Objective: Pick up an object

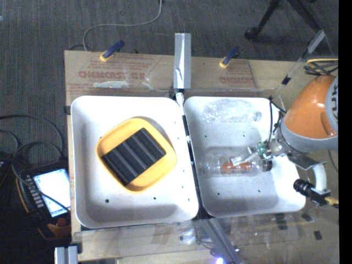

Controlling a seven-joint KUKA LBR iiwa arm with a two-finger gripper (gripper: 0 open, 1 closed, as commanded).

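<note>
Camera view looks down on a desk [77, 65] with two white bins side by side. Filling the middle of the left bin [82, 147] is a yellow tray [137, 154] with a black ribbed top, well apart from the arm. In the right bin [242, 202] a clear plastic bottle [234, 165] with an orange part inside lies on its side near the middle, and a crumpled clear wrapper [231, 111] sits toward 12 o'clock. From 3 o'clock the arm reaches in, and its gripper [265, 152] is low at the bottle's 3 o'clock end, touching or just beside it. How the jaws stand I cannot tell; the wrist and glare hide them. By my judgement the approach is made, but the pick is not: the bottle rests flat on the bin floor, so closing on it and lifting are left to do
</note>
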